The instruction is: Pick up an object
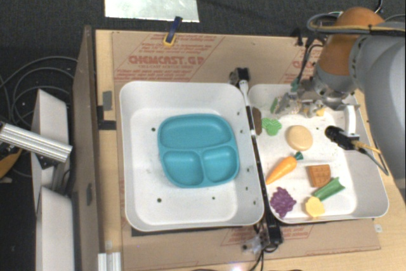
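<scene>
1. Grey-and-orange KUKA arm (pixel 355 47) is reaching in from the right, its wrist bending down over the far end of the right shallow white bin (pixel 368 200).
2. Its two-finger gripper (pixel 299 101) is hanging near the bin's far wall (whether it is open or closed cannot be told).
3. Just beside it are lying a green leafy toy vegetable (pixel 272 127) and a tan oval toy potato (pixel 299 137); an orange toy carrot (pixel 282 168) is lying nearer the camera.
4. A turquoise divided plastic tray (pixel 198 149) is sitting in the left white bin (pixel 139 200).

brown board (pixel 190 51) under the bins | red print reads "CHEMCAST GP", final letters uncertain | smaller red lines beneath it too blurred to read | more red print at its right, illegible
</scene>
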`<state>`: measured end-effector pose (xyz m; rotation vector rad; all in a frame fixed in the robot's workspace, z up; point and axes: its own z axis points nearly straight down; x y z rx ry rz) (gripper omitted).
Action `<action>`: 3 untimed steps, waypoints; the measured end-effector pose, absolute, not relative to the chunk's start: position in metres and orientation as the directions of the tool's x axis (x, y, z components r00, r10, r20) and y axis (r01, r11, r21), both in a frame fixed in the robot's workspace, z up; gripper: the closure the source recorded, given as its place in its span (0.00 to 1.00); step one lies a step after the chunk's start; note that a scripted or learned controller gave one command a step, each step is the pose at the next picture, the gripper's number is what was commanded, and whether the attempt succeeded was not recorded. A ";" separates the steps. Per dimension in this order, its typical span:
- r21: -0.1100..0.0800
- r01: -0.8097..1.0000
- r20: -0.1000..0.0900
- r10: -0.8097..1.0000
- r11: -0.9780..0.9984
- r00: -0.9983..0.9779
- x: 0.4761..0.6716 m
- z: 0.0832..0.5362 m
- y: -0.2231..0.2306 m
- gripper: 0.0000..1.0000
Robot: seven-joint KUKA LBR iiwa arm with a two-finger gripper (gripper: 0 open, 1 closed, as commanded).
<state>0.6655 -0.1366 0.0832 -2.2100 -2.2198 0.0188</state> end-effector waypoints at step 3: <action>0.012 1.000 0.002 1.000 0.012 -0.012 0.598 0.191 -0.039 1.00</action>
